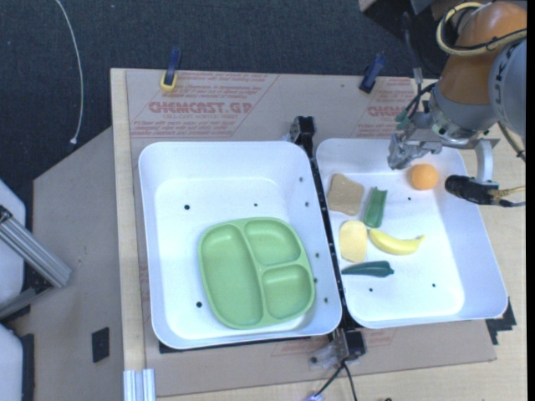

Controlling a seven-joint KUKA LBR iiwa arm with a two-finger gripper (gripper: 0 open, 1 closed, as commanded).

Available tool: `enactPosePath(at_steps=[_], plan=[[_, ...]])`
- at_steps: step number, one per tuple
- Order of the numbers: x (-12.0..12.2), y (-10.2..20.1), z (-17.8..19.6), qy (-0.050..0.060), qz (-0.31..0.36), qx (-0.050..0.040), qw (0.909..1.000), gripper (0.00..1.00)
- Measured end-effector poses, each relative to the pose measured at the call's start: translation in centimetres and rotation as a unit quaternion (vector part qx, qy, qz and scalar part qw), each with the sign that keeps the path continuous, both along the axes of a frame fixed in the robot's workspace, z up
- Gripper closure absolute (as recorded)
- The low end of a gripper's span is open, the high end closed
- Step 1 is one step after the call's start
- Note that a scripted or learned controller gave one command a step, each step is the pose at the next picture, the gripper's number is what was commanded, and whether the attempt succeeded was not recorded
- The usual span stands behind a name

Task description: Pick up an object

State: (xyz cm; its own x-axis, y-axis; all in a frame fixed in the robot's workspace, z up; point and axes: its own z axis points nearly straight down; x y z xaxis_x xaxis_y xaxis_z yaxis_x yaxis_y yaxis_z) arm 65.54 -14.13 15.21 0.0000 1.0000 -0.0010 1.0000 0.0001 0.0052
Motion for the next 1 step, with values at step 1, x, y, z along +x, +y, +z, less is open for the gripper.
enactPosePath(at_steps=[1], plan=[[0.04, -0.21, 4.41, -0.001, 0.0, -0.0005, 1.0, 1.0]])
